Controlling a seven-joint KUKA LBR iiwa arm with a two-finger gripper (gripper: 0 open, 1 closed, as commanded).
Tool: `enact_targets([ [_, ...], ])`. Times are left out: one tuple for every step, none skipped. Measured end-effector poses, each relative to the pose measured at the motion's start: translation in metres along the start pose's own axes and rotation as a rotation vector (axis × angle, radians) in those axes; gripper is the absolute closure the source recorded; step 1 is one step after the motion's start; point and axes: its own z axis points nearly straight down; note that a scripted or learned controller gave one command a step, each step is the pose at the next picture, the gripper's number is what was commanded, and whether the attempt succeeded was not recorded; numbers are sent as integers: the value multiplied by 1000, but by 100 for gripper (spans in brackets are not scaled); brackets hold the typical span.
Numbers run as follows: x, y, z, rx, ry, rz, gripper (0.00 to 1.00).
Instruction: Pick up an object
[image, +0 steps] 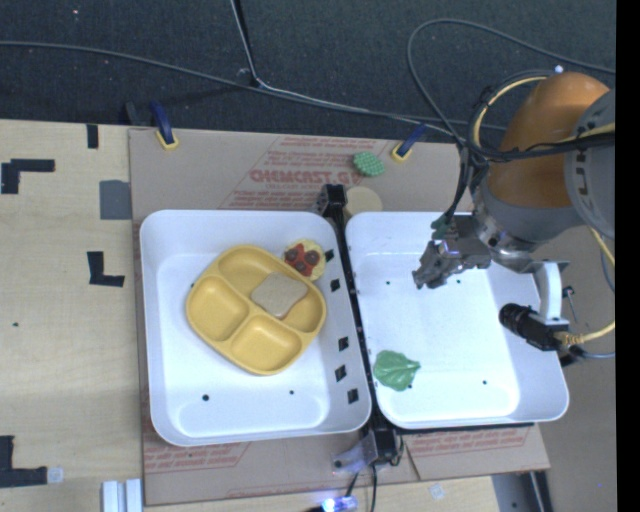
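A green leaf-shaped piece (396, 370) lies in the right bin (470, 395), near its front left corner. My gripper (432, 272) hangs over the back half of the same bin, well behind the leaf and to its right. In the left bin (175, 390) sits a yellow divided plate (258, 309) with a tan slice of bread (279, 294) in its middle compartment. A small red berry cluster on a yellow piece (305, 257) rests at the plate's back right edge.
A green dotted round piece (368, 163) lies on the cardboard behind the bins. Black clips (333, 199) sit along the seam between the bins. Cables run across the dark floor at the back. The arm's orange band (555, 120) looms over the right bin's far right side.
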Motion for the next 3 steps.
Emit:
enact_targets([
  [53, 27, -1, 1, 1, 0, 100],
  [103, 42, 19, 3, -1, 0, 100],
  [150, 65, 14, 0, 0, 0, 100],
])
